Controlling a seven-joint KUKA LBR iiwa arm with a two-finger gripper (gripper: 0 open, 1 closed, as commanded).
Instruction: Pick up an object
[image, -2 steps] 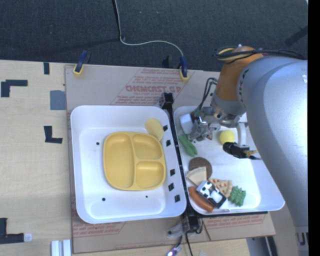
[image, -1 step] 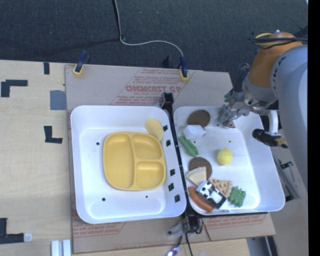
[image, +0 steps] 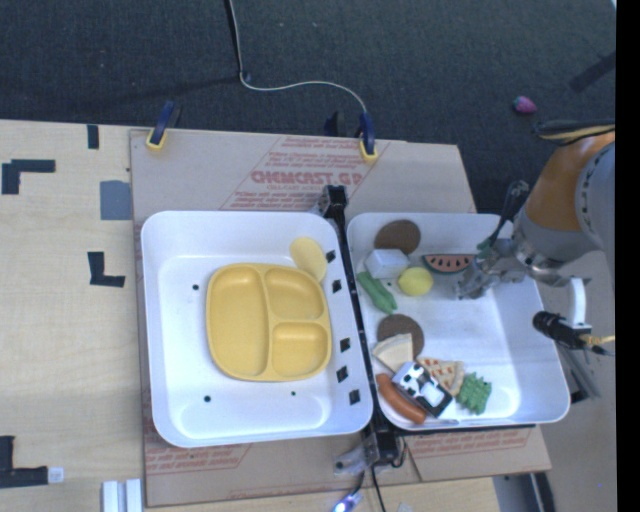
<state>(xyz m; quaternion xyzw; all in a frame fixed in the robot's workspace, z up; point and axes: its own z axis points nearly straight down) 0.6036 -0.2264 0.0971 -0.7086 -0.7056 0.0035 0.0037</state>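
Reddish toy sausage (image: 400, 402) sits untouched; gripper (image: 478, 280), aperture unreadable, hovers beside the red watermelon slice (image: 447, 263). Approach stage: descend, then grasp.

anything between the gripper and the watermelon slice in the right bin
Nothing visible. The gripper sits low in the right bin, just right of the watermelon slice, with bare white floor between them. The lemon lies on the slice's far side.
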